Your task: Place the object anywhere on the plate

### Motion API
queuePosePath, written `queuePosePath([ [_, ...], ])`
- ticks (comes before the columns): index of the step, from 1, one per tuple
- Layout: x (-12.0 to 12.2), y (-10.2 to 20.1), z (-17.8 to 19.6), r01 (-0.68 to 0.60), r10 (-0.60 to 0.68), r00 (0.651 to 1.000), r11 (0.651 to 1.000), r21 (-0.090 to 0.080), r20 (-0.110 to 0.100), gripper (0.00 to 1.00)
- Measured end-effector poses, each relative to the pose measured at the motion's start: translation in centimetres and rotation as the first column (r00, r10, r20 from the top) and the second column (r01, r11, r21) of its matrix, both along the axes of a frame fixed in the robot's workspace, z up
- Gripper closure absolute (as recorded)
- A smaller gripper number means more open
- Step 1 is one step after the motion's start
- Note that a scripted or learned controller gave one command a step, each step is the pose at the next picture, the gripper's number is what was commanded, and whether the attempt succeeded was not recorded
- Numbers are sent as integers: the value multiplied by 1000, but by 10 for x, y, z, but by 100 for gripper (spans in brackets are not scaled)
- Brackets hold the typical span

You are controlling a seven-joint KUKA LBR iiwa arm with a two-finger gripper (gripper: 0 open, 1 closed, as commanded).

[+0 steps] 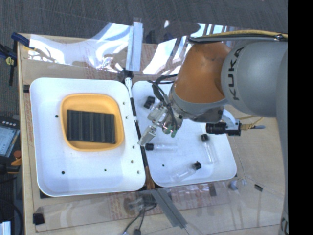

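Camera view: gripper (148, 137) hangs low over the right bin (222, 173), near its left wall; whether its jaws are open or closed, cannot tell. Clear vials with black caps lie loose there: one (159, 146) just beside the fingertips, others (209, 148) (187, 171) well apart. Yellow plate (91, 104) sits in left bin (49, 165).

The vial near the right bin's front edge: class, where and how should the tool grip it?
Grip the vial across its clear body, just left of the black cap, coming straight down. It lies flat, its length running left-right with a slight tilt, so the fingers should close across its narrow width.
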State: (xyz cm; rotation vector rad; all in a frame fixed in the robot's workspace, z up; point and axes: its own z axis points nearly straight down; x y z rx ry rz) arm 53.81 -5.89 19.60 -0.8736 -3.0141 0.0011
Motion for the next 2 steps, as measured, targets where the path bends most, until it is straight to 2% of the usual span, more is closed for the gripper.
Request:
queuePosePath([
  [1,-10,51,24,-31,31,1000,1000,-1,4,0],
  [2,44,-13,16,-147,147,989,989,-1,3,0],
])
